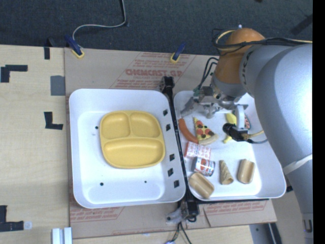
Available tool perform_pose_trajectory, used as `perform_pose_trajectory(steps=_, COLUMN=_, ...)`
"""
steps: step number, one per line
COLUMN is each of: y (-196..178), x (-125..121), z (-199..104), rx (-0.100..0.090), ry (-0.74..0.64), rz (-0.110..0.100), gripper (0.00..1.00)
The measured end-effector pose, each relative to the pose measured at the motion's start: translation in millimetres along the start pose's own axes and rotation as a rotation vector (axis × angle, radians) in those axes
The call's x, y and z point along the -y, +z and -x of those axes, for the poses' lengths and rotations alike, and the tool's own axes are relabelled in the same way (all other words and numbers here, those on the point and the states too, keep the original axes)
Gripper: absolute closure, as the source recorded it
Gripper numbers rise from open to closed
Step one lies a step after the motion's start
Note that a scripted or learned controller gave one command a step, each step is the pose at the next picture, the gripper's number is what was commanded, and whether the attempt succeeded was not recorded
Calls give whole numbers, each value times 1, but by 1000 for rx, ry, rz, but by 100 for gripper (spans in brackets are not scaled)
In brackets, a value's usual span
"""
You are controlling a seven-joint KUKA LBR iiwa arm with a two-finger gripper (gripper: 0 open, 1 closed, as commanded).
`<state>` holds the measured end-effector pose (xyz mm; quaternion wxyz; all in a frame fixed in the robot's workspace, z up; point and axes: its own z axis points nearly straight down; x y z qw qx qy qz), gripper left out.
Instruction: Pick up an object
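Gripper (213,101) low over the far edge of the right bin (269,187), finger spacing impossible to tell, with the pizza slice (203,129), sausage (186,129) and banana (231,120) crowded beneath it: a descent here may strike two items and lift neither.

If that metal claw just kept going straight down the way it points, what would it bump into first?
Probably the white floor of the right bin near its far edge. The gripper points down there, with the pizza slice toy and the orange sausage just beside that line. From one slanted view, depth is unclear.
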<state>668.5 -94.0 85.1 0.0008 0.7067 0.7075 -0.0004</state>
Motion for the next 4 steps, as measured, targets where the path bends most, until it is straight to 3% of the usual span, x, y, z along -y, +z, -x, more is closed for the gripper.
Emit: perform_pose_trajectory(steps=4, y=0, x=0, z=0, rx=0, ry=-1, rz=0, gripper=0)
